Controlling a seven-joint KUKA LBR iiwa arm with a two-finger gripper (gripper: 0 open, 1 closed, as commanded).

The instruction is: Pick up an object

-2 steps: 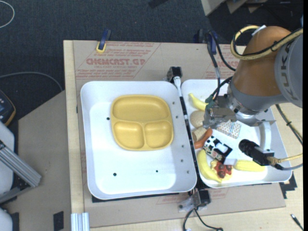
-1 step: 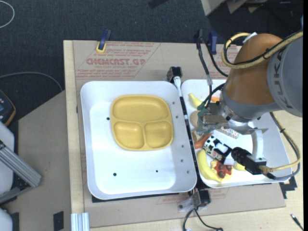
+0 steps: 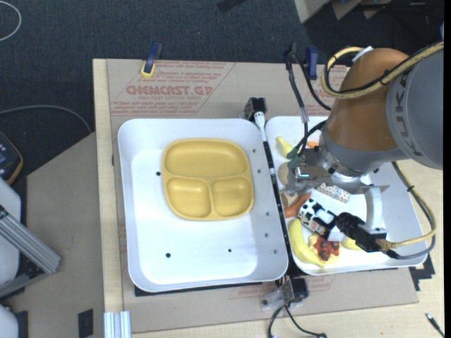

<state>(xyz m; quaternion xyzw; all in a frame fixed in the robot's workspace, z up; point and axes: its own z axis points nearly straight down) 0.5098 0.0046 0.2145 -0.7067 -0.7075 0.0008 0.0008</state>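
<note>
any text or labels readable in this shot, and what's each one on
"CHEMCAST GP" in red, on the brown sheet under the bins, beyond the left bin.
Smaller red lines above and below it on that sheet: too blurred to read.
"KU", partly visible dark letters on the grey arm.

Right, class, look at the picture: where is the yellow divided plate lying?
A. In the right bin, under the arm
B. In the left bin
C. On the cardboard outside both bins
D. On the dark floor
B: the yellow divided plate lies flat in the left bin, while the arm hangs over the right bin with its clutter.
</note>
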